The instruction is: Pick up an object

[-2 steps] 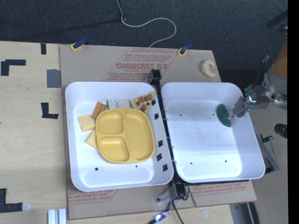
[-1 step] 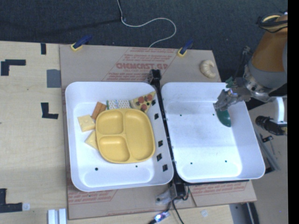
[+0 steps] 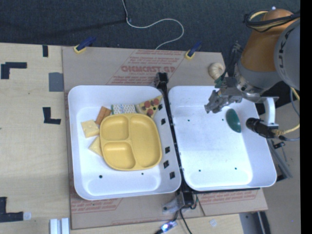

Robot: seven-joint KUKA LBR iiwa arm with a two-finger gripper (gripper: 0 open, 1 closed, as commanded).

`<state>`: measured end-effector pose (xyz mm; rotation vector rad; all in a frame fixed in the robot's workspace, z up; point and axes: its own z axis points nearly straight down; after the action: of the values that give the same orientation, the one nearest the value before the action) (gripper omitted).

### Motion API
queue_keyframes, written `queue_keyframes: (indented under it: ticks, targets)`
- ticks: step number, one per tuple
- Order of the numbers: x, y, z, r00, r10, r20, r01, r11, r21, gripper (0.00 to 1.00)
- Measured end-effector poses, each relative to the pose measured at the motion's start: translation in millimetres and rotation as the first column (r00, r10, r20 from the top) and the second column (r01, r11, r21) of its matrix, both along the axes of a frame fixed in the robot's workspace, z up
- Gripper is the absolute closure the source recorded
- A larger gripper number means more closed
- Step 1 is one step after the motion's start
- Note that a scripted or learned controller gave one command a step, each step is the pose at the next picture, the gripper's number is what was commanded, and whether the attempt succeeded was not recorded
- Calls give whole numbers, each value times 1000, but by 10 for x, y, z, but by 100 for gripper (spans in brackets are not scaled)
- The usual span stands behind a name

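Observation:
A yellow divided plate (image 3: 130, 141) lies in the left bin (image 3: 80, 130), over several small flat items: a pale cracker-like square (image 3: 89, 128), an orange-brown piece (image 3: 102, 114) and a patterned piece (image 3: 149, 105) at the bin's far edge. A dark green oval object (image 3: 234, 120) rests in the right bin (image 3: 219, 174) near its right wall. My gripper (image 3: 214, 104) hangs over the far part of the right bin, just left of the green object. Nothing shows between its dark fingers.
A beige round object (image 3: 215, 70) sits on the cardboard behind the right bin. A white cable (image 3: 156, 26) loops across the dark floor at the back. Blue and yellow clamps (image 3: 85, 44) hold the cardboard's far edge.

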<state>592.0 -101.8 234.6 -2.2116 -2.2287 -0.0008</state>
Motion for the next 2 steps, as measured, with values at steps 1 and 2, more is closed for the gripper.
queue_keyframes:
  ticks: [1,2]
  targets:
    - [-29,356,-112,1000,-3,-2,3,1000,-1,100]
    - [143,355,-105,1000,-6,0,6,1000,-2,100]
